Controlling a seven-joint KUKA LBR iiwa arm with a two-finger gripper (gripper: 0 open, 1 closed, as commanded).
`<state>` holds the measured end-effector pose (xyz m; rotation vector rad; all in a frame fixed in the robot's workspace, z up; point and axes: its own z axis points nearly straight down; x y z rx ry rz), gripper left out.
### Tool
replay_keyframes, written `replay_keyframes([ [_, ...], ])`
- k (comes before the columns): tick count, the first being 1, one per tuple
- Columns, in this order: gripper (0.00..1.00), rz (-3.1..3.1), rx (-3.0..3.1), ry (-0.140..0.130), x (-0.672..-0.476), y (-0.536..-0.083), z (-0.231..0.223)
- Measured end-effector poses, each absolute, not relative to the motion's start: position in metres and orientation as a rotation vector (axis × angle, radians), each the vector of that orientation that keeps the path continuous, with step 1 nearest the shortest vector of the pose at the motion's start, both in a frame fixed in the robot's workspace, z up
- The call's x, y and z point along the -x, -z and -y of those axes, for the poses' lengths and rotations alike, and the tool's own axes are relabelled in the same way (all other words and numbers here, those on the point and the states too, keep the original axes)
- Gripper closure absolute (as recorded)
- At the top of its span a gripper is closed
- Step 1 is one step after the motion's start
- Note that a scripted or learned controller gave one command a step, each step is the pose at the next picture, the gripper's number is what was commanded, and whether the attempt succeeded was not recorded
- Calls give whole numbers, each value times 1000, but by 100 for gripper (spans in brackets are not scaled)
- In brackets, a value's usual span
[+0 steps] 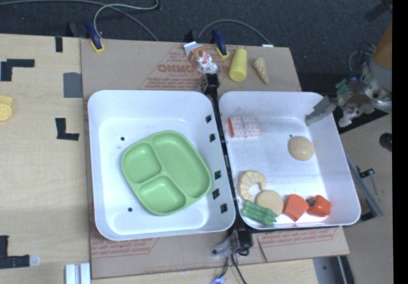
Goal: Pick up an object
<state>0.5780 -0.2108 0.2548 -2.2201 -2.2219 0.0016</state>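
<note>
The left bin (102, 149) holds a green divided plate (166, 172). The right bin (338, 168) holds a tan ball (300, 147) near toy foods. The pincer (320, 112) hovers over the right bin's upper right rim; whether it is open cannot be told.

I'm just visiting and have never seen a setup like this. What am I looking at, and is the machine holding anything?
One camera looks down at a slant on a bench with two shallow white bins. The left bin holds a green divided plate. The right bin holds toy food: a pink packet, a tan bun, a pretzel-like ring, green beans and red-orange pieces. The robot arm enters from the right; its gripper hovers over the right bin's edge, with nothing seen between its fingers. A yellow bottle lies behind the bins.
</note>
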Motion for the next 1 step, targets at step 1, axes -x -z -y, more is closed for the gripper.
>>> replay_keyframes([
  [1,0,2221,2217,-4,-607,-184,223],
])
